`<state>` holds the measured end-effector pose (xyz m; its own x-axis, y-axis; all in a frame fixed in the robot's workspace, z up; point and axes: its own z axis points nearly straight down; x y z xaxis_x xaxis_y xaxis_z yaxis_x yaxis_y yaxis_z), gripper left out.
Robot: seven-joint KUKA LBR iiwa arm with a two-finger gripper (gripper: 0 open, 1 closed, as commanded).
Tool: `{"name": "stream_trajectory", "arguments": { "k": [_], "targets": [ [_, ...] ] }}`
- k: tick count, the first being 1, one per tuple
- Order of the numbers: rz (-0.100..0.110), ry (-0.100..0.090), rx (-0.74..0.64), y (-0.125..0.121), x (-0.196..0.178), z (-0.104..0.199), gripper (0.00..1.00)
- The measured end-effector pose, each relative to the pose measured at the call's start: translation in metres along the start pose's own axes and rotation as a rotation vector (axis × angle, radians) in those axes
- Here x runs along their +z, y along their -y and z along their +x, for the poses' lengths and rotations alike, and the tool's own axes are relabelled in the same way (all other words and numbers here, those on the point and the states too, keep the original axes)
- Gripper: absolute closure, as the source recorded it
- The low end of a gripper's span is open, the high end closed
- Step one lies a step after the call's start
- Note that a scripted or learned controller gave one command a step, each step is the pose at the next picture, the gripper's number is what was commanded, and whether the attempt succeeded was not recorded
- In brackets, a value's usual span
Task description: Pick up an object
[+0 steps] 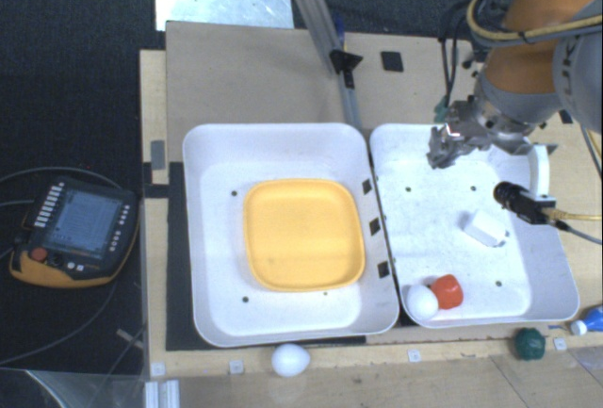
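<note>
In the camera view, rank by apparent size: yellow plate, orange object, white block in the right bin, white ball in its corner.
1. yellow plate
2. white block
3. white ball and orange object look alike; not ranked.

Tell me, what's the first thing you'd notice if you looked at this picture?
The big yellow plate pops out first, lying flat in the middle of the left bin. Next comes the grey and orange robot arm reaching in from the right, its end effector hanging over the top of the right bin. Down in that bin's near corner, a small orange thing sits touching a white ball.
</note>
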<state>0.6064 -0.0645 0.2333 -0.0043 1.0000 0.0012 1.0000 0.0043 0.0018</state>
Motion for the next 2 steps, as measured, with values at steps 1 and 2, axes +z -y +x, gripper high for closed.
{"name": "stream_trajectory", "arguments": {
  "k": [1,2],
  "targets": [
    [0.001,0.000,0.000,0.017,0.009,0.053,1.00],
    [0.000,0.000,0.000,0.036,-0.003,0.101,1.00]
  ]
}}
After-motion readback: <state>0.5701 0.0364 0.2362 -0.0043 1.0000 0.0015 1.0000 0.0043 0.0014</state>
